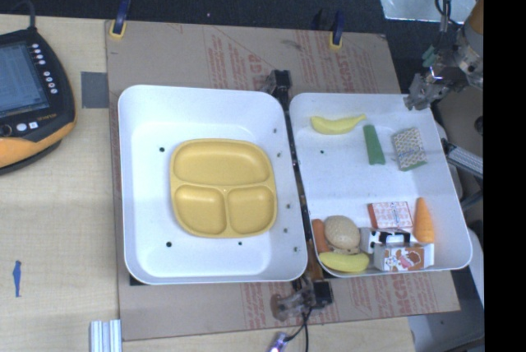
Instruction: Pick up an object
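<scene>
The left bin holds a yellow divided tray. The right bin holds a banana lying crosswise and a green stick lying lengthwise at the far end, with a patterned sponge beside them; cartons, a carrot and a potato crowd the near end. The gripper hangs over the far right corner, its state unclear.
</scene>
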`<state>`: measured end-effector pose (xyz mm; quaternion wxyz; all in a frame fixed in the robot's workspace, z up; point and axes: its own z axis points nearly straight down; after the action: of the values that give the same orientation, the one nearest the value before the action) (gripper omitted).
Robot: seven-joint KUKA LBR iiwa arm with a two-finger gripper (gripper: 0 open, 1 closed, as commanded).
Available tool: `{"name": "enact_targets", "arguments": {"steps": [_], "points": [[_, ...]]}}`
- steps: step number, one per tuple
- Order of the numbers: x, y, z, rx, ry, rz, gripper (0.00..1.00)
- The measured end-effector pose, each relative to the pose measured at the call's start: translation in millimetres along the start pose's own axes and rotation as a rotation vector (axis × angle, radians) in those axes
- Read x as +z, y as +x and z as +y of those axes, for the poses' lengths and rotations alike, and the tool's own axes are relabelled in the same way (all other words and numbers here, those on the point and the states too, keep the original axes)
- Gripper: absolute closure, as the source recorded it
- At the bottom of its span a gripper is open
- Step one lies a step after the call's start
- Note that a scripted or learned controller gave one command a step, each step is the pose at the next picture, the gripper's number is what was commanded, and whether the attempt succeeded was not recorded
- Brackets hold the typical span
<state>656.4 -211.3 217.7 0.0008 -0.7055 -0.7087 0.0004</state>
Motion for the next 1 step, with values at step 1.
{"name": "enact_targets", "arguments": {"steps": [1], "points": [[-2.7, 32.3, -5.8, 0.001, 0.002, 0.001, 1.0]]}}
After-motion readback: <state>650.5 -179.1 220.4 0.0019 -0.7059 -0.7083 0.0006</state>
